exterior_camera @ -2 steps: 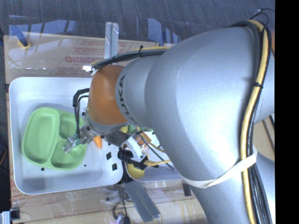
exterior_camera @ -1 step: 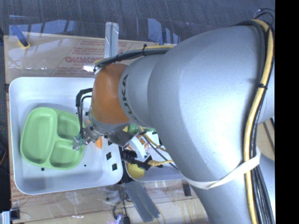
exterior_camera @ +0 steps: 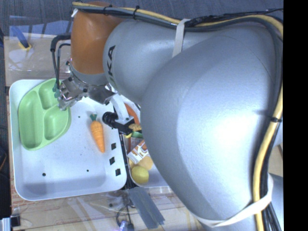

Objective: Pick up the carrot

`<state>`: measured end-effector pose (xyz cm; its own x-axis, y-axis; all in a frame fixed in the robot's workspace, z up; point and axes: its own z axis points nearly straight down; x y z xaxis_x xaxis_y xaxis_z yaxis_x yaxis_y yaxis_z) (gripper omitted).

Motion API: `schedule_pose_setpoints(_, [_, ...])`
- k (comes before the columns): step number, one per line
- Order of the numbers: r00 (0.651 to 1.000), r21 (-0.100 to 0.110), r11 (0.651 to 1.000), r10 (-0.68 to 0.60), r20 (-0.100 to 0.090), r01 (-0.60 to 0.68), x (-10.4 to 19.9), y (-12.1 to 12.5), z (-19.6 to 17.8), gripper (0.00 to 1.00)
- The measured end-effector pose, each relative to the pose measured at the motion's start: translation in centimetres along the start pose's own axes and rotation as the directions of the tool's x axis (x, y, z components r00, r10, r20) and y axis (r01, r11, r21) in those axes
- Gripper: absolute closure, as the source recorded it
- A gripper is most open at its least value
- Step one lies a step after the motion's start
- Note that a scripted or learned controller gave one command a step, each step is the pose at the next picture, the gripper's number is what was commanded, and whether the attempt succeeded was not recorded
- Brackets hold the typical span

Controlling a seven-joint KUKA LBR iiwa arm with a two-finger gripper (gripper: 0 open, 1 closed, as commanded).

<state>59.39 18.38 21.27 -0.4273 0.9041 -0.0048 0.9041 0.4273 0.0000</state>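
The carrot [exterior_camera: 98, 134] lies on the floor of the left bin [exterior_camera: 62, 177], just right of the green tray [exterior_camera: 41, 117]. My gripper [exterior_camera: 63, 98] hangs above the tray's right edge, clear of the carrot; its grip I cannot tell.

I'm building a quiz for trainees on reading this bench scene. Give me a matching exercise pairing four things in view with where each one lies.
Things:
1. orange toy carrot with a green top
2. light green divided plastic plate
3. round yellow fruit
4. two-finger gripper

Places:
A. at the left end of the left white bin
B. above the green plate's right edge
C. on the left bin's floor, right of the plate
D. in the right bin, beside the big grey arm

Pairs: 1-C, 2-A, 3-D, 4-B
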Motion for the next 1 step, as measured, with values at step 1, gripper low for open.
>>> schedule_pose_setpoints(1, [0.968, 0.015, 0.968, 0.249, 0.026, -0.249, -2.65, -1.02, 6.03, 1.0])
